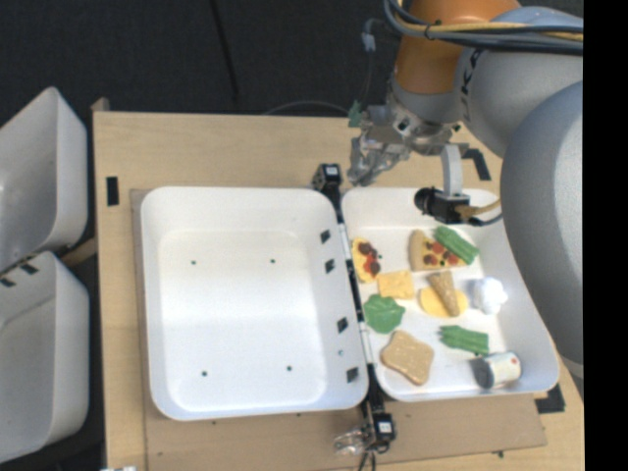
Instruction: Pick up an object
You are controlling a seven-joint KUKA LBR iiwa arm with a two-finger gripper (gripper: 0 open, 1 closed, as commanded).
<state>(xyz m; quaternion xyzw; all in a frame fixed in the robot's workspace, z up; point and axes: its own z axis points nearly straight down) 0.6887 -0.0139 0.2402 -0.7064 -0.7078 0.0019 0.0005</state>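
White plastic forms both bins; the left bin (240, 302) offers broad bare floor, while the right bin (525, 312) is crowded with toy food. The gripper (371, 165) hangs over the right bin's far left corner, just by the dividing rim; whether it is open or closed cannot be told. Nearest to it inside that bin lies a yellow piece with red spots (366, 259), with a pizza slice (432, 251), cheese square (396, 285), green leaf (383, 313) and bread slice (407, 357) nearer the bin's front.
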